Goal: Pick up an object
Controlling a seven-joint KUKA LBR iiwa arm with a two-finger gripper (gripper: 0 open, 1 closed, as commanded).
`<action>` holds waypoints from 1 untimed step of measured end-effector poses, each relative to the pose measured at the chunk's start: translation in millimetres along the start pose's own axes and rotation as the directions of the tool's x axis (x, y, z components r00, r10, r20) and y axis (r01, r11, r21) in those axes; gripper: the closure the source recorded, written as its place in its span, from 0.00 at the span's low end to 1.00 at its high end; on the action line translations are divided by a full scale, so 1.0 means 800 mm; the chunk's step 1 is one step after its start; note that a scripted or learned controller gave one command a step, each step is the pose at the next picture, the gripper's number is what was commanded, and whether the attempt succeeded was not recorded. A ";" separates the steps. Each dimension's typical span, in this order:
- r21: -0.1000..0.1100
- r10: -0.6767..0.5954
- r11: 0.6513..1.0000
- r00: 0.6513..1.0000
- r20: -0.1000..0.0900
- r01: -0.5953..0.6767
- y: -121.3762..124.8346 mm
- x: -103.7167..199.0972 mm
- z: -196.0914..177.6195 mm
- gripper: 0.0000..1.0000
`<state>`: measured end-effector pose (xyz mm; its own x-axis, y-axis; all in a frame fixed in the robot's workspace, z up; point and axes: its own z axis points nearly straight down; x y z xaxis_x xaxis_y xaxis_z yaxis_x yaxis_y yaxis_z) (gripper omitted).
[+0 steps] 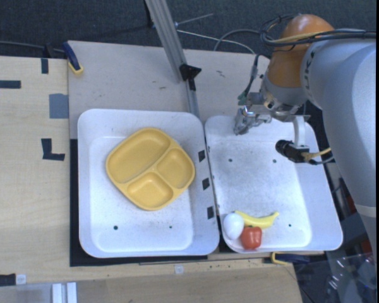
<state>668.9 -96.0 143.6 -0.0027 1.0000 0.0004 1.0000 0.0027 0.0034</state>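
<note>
Two shallow white bins side by side: the left bin holds a yellow three-compartment tray; the right bin holds a white egg-shaped object, a red pepper-like piece and a yellow banana, touching in a cluster at the near-left corner. Gripper hangs over the right bin's far-left corner, well apart from the cluster; nothing visible in its grasp, and whether it is clenched or released cannot be told.

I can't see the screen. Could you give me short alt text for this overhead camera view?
A grey robot arm with an orange band reaches in from the right, its gripper over the far edge of the right white bin, whose near corner holds a banana, a white egg-like object and a red pepper. The left bin holds a yellow divided plate.
</note>
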 end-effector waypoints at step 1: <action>-0.002 -0.001 1.000 1.000 0.000 0.001 0.009 0.011 -0.062 1.00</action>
<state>676.1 -87.2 193.4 -0.0032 1.0000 0.0002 1.0000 0.0032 0.0051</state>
